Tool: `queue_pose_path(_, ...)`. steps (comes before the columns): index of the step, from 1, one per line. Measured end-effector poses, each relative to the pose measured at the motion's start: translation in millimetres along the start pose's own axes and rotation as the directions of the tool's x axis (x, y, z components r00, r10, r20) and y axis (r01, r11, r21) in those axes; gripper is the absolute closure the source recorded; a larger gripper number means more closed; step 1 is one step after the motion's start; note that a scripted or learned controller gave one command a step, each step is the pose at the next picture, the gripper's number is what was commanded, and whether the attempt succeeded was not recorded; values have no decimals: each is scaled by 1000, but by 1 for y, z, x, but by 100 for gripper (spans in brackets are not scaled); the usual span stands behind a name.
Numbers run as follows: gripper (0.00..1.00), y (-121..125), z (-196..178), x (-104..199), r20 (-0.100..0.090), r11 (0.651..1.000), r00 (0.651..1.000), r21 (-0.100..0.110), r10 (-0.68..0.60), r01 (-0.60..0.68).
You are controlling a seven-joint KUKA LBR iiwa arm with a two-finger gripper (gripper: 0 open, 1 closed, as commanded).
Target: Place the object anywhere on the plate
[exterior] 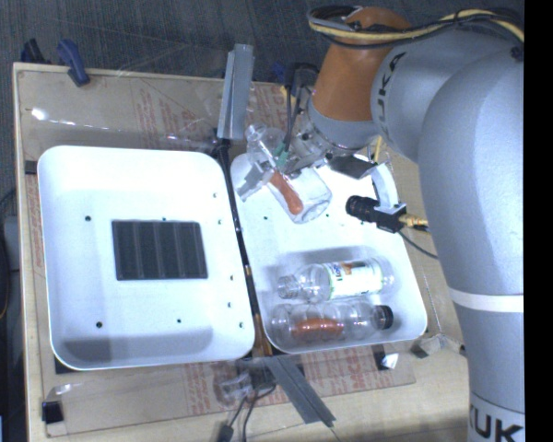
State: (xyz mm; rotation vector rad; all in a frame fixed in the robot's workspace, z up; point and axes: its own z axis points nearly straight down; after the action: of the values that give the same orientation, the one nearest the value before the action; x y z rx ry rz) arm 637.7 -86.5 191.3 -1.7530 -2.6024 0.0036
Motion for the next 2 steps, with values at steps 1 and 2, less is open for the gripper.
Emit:
queue_pose_path(1,100,-9,-23,-11,2,988,988,-1,153,-153)
queue_pose_path(2,100,-20,-80,37,3,999,999,-3,49,-49)
